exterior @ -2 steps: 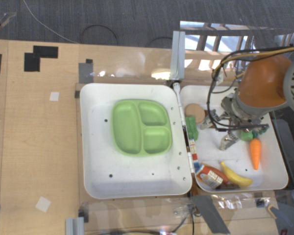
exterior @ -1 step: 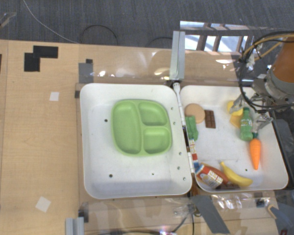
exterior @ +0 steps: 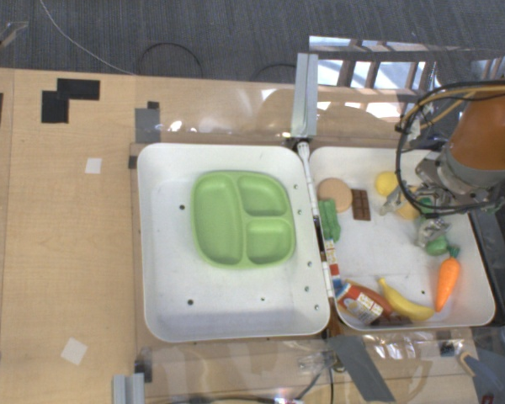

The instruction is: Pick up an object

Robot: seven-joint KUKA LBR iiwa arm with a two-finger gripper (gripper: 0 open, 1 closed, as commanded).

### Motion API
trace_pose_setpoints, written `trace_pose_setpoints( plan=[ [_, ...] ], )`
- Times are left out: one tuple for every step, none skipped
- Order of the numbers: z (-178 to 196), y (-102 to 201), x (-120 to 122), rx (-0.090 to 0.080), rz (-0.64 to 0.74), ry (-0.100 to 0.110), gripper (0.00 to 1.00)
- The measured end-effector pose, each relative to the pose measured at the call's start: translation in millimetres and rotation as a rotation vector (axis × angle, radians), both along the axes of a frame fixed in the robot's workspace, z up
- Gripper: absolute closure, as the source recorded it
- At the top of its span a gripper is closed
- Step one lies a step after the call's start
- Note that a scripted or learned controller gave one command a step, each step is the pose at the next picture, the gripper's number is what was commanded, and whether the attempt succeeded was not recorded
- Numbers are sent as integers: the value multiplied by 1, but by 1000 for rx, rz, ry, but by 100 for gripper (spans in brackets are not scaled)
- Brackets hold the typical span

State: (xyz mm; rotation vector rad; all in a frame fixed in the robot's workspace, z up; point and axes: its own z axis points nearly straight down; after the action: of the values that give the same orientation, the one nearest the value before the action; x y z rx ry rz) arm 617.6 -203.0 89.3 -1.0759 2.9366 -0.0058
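The gripper (exterior: 431, 225) hangs low in the right bin (exterior: 488, 310), above the carrot (exterior: 446, 283) at about 5 o'clock. I cannot tell its state. I think it should center over the carrot before closing, avoiding the banana (exterior: 406, 303).

Grey arm (exterior: 475, 171) — orange band, black cables looping beside.

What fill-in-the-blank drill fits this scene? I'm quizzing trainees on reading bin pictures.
1. The green tray lies in the ____ bin.
2. The tray has ____ compartments.
3. The carrot is coloured ____.
4. The banana lies in the ____ bin.

Missing words: left; three; orange; right
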Motion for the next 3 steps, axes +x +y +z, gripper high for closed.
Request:
trace_pose_setpoints(
  plan=[
    [0,76,44,-1,74,0,0],
    [1,52,55,0,-38,-2,0],
    [1,41,56,0,-79,-2,0]
  ],
)
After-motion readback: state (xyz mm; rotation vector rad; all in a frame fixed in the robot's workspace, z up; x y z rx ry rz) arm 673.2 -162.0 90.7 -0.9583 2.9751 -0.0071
